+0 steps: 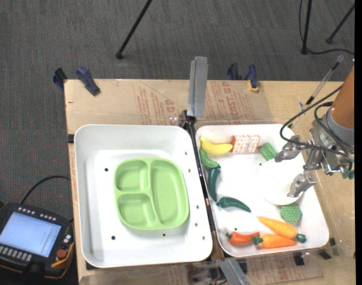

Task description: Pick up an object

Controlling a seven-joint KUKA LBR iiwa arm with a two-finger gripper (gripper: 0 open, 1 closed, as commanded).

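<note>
We see the gripper [294, 170] hanging over the right side of the right bin [321, 215], its two metal fingers spread wide apart, one fingertip [283, 155] toward the back of the bin and the other toward the front. Nothing sits between them; they are open and hold no object. Just under and beside the nearer finger lies a white round disc [277, 195] on the bin floor, though we cannot tell whether the finger touches it. The grey wrist with its orange band [348, 103] comes in from the right, trailing black cables.

Around the gripper the right bin holds the toy foods. Near the front right corner a green ridged piece [291, 214] lies just beside the disc, and in front of it two orange carrots [279, 227] lie close together, with a red-orange pepper [243, 238] to their left. Toward the bin's middle is a dark green chilli [232, 203]; along its left wall stand a dark green curved pod [212, 183] and a lighter green piece [208, 160]. At the back lie a yellow banana [216, 146], a red and white box [246, 143] touching it, and a small green block [267, 152].

The left bin [92, 230] carries a light green divided plate [151, 194] with three compartments. Both bins rest on the counter [127, 103], which has blue clamps [86, 80] along its back edge. A teach pendant [31, 236] lies on the floor at the lower left.
</note>
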